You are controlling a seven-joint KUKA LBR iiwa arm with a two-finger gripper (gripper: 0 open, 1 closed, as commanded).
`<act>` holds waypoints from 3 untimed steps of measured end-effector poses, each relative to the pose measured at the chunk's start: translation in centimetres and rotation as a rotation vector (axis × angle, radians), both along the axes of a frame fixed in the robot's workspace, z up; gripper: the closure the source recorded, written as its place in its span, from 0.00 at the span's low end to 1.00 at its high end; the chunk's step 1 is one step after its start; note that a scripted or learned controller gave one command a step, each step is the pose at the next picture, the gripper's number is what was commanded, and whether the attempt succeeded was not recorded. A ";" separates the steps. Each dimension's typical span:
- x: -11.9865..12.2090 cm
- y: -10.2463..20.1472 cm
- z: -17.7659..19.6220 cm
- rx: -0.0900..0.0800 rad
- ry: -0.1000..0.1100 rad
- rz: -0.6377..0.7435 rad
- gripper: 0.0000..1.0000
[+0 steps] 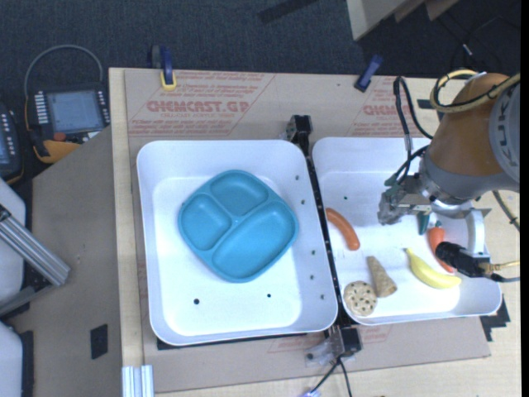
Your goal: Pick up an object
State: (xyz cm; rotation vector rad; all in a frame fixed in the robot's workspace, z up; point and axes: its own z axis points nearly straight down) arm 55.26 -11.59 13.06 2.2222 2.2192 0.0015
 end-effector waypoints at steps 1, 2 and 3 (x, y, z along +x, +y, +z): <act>-0.4 0.2 4.4 -0.001 -0.004 0.002 1.00; -0.5 -0.3 8.9 -0.002 -0.006 0.002 1.00; -0.3 -0.4 14.3 -0.002 -0.006 0.003 1.00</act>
